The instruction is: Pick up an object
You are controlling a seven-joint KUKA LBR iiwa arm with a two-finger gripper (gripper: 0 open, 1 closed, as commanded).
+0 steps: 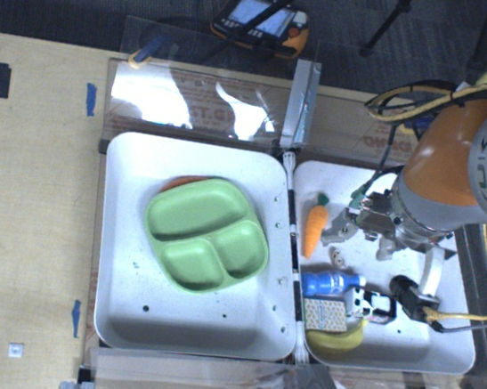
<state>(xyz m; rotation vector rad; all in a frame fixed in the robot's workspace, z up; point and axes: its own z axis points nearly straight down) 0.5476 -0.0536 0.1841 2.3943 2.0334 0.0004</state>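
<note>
My gripper (363, 239) hangs over the middle of the right bin (446, 352), open, with bare bin floor between its fingers. An orange carrot (313, 229) lies just left of it, by the bin's left wall. Below the gripper, a blue can (330, 284) lies on its side. In front of the can sit a small dotted box (324, 315) and a yellow banana (337, 341) at the front wall. A small black-and-white object (378, 304) rests to the can's right.
The left bin (111, 305) holds a green divided plate (207, 233) with something red-orange (182, 181) peeking out from under its far edge. A metal divider (299, 107) stands behind the bins. A black cable (417, 302) trails from the arm across the right bin.
</note>
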